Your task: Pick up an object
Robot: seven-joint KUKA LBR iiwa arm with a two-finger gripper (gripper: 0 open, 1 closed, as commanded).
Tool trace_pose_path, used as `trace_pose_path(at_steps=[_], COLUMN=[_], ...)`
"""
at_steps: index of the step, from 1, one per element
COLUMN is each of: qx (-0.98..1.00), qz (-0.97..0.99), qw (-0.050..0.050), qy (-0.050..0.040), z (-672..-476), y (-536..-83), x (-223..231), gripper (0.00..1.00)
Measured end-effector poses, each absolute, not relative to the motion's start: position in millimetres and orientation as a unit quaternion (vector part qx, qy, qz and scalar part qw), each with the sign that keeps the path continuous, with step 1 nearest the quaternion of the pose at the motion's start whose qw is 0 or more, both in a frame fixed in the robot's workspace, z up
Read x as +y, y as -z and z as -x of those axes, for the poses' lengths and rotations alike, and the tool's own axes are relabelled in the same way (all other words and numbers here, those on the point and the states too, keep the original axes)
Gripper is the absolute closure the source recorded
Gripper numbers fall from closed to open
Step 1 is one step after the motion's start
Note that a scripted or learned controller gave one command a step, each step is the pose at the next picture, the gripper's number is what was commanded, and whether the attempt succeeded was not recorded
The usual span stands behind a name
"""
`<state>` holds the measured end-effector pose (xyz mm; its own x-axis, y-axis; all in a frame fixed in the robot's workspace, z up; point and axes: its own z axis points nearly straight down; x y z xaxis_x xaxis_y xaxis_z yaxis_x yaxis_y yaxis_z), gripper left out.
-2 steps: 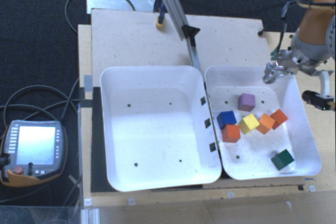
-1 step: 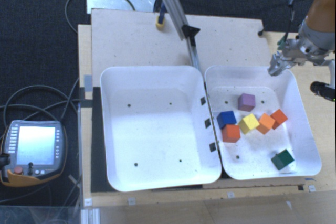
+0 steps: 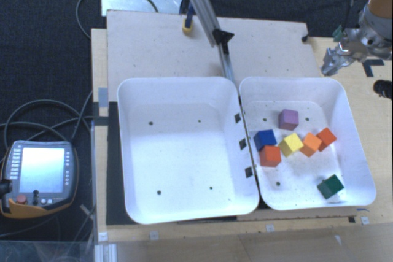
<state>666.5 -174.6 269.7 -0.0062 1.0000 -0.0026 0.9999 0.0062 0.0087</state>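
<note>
While gripper hangs at far right, outside right bin and just beyond its far right corner, you cannot tell its finger state. Blocks sit in right bin, nearer and left of gripper: purple block closest, then cluster of blue block, red block, yellow block, two orange ones. Green block lies alone, nearest you. Your reach likely runs nearward-left.

Hand low, arm at right
</note>
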Motion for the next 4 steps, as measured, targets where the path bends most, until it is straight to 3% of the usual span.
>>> trace_pose_path(at_steps=[2,4], qx=[0.710,0.711], qz=[-0.704,-0.703], qw=[0.000,0.000], qy=[-0.0005,-0.0011], z=[-655.3,-661.5], y=[-247.2,-228.2], x=[-83.0,21.2], gripper=[1.00,1.00])
